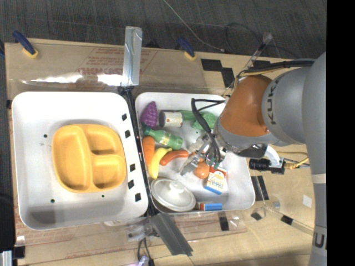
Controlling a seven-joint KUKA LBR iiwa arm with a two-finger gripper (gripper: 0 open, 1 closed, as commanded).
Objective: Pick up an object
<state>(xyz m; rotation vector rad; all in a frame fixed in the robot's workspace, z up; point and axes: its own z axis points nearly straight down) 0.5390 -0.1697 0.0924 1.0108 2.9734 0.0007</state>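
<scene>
Camera view: arm lettered "KU"; tool state unclear above small carton.

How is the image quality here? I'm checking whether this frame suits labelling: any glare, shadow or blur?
Camera view: even overhead light, sharp overall; glare on the tape strip along the cardboard and on the metal lid; a soft shadow in the left bin's near corner; the hand sits among clutter in the right bin, its fine detail hard to resolve.

A divided tray lies in the left bin; toy foods crowd the right bin, a lidded pot at its near edge, a carton to its right.
</scene>
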